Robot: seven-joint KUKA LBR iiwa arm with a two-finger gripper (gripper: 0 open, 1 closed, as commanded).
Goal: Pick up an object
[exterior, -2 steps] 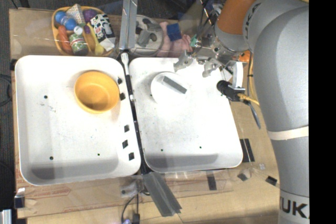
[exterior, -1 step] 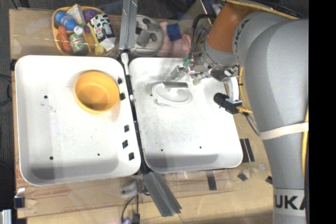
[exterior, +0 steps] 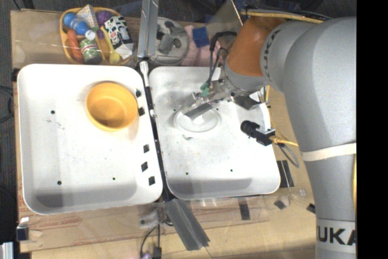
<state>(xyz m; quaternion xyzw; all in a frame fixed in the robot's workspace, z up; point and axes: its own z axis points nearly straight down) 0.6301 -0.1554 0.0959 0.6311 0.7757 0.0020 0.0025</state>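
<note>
A yellow bowl (exterior: pixel 111 105) sits upright in the left bin (exterior: pixel 42 148), toward its back. In the right bin (exterior: pixel 236 182) lies a pale, round, shallow thing (exterior: pixel 198 123), hard to make out against the white floor. My gripper (exterior: pixel 197 108) hangs low over the back edge of that round thing, reaching in from the right under the orange band of the arm (exterior: pixel 248 54). Whether it touches the round thing is unclear.
Behind the left bin stands a yellow basket (exterior: pixel 111 59) holding several small colourful items. A grey object (exterior: pixel 170 39) and a blue block (exterior: pixel 200 36) lie behind the right bin. A raised divider (exterior: pixel 151 136) runs between the bins.
</note>
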